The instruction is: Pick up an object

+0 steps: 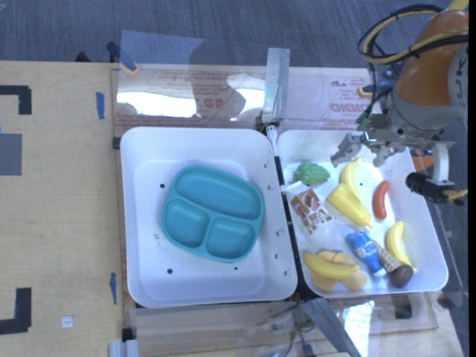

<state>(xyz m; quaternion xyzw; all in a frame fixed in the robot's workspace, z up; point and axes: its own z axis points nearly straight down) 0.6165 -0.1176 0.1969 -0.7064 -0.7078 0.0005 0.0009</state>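
- Gripper [362, 149] hangs over the back of the right bin [439, 253], arm coming in from the right w/ orange band above the wrist.
- Fingers [344, 152] look spread fairly wide, nothing between them; metal tips sit just above the upper end of a yellow banana [349, 175], can't tell if touching.
- Right bin contents: green leafy veg [312, 173] near the back-left; small brown/white packet [310, 208] just below it, by the divider.
- Larger yellow piece [349, 203] mid-bin, touching the banana; red sausage [381, 199] just to its right, upright-ish.
- Front of bin: yellow banana bunch [333, 268] at front-left; blue can [364, 248] beside it; another small banana [397, 242] to the right; dark brown round item [401, 275] at front-right corner.
- Left bin [141, 199] holds a teal divided plate [213, 213], three compartments, sitting roughly centre.
- Both bins side by side, edges touching at the middle.
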